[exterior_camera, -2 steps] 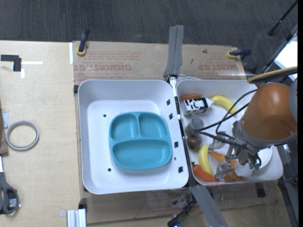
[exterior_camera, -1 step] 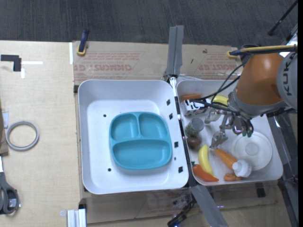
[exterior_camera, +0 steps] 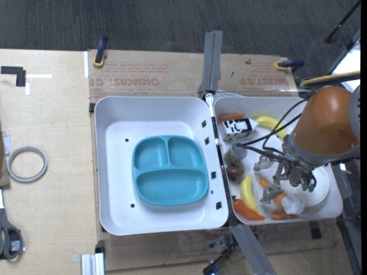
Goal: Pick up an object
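In the right bin, a banana lies lengthwise front-to-back, tip toward the near wall, beside the lowered gripper, whose state I cannot tell.

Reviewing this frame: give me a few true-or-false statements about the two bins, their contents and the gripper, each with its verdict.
1. The blue divided plate lies in the left bin. True.
2. The gripper is down over the right bin. True.
3. The blue divided plate holds a banana. False: its compartments are bare; the yellow banana lies in the right bin.
4. The roll of tape sits inside the left bin. False: it lies on the bench, left of both bins.
5. The arm reaches over the left bin. False: it hangs over the right bin.
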Controlling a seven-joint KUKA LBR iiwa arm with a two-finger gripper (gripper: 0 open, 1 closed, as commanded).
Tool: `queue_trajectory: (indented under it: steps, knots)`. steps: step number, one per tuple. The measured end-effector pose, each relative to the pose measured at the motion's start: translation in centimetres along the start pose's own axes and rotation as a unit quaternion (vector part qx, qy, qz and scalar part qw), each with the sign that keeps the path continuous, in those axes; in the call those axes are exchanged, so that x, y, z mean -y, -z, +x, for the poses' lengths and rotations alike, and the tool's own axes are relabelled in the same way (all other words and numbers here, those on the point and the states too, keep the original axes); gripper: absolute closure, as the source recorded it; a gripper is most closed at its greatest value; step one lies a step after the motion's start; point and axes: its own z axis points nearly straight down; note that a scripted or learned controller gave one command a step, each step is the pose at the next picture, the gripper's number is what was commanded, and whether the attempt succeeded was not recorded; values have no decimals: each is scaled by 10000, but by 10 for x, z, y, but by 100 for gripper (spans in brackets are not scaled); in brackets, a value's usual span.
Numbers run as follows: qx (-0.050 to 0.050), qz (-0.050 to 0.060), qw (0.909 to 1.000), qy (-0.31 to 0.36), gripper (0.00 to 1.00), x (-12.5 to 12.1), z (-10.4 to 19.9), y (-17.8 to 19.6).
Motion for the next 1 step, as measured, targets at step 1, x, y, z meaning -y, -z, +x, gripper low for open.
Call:
queue_trajectory:
  steps: [1]
  knots:
    - [2, -7, 10000, -18, 0, 96, -34, 0]
